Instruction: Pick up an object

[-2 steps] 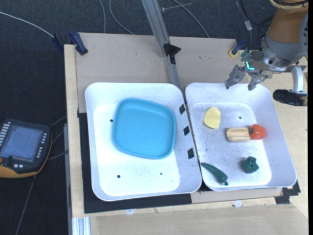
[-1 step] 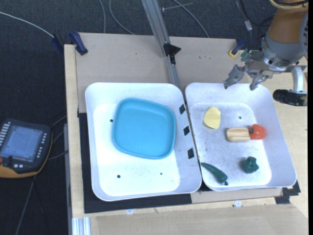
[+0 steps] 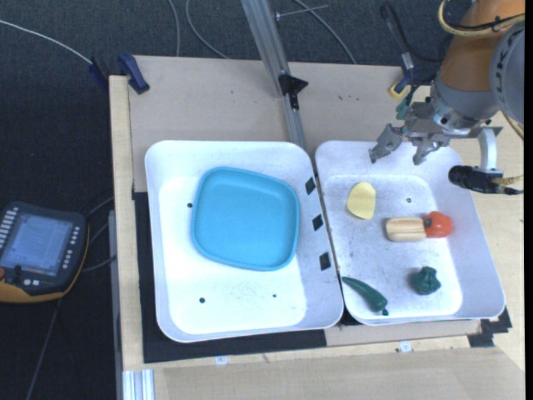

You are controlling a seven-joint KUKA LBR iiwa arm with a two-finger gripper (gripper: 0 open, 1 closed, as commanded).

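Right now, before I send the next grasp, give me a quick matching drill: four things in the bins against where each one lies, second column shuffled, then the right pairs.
Things:
1. blue plate
2. yellow piece
3. green pepper
4. dark green lump

Places:
A. on the right bin's near-left rim
B. in the left bin
C. right bin, near-right part of the floor
D. right bin, far-left part of the floor, nearest the gripper

Pairs: 1-B, 2-D, 3-A, 4-C
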